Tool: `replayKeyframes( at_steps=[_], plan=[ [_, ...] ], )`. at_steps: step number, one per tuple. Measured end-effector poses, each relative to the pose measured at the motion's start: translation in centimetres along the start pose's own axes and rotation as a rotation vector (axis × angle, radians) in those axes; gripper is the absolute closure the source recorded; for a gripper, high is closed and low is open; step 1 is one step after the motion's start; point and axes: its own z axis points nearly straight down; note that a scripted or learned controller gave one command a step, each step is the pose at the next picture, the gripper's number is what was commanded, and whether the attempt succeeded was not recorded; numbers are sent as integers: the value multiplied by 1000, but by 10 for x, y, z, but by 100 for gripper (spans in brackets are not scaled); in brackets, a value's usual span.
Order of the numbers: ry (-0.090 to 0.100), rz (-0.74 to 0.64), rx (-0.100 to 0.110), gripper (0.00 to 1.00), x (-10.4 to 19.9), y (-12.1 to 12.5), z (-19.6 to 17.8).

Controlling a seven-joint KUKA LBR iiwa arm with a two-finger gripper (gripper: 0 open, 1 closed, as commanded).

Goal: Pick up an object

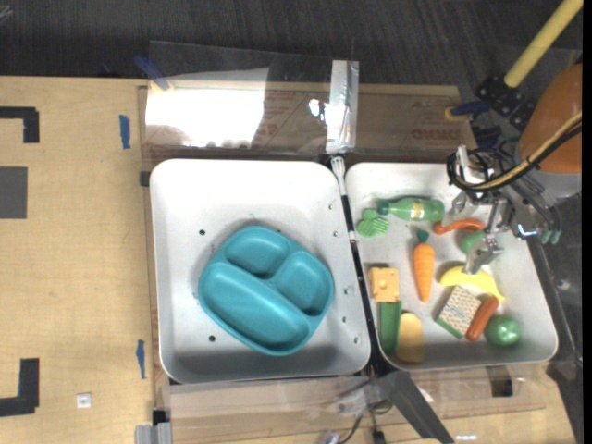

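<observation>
The gripper [483, 248] hangs over the right bin [541, 289] at about two o'clock from that bin's middle, but cables and metal brackets crowd around it and I cannot tell whether it is apart or together, nor whether anything sits in it. Under it a small green piece and an orange-red strip [460, 227] are partly covered and hard to name. The arm [560, 128] is cut off by the frame at the upper right. The carrot [423, 268] lies near the bin's middle with its long axis running twelve to six, green top toward twelve, tip toward six. At eleven o'clock from it the green bottle [412, 210] lies on its side, long axis nine to three, with a leafy green piece [373, 222] at its nine o'clock end. A yellow piece [467, 277] lies just at six o'clock of the gripper, with a speckled block [458, 310] and a slanted orange stick [482, 319] below it, and a green ball [503, 332] near the bin's five o'clock corner. An orange block [383, 283], a green bar [388, 326] and a yellow tube [410, 335] line the nine o'clock wall, leaving little bare floor. The left bin [176, 211] holds a blue divided tray [266, 288], with open white floor toward twelve and nine.
</observation>
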Motion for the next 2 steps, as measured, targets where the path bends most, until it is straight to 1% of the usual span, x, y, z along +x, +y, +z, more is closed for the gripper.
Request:
replayKeyframes(
  at_steps=[1, 2],
  plan=[
    [-16, 0, 6, 0, -2, 45, 47],
    [-16, 66, 4, 0, 2, 89, 46]
  ],
)
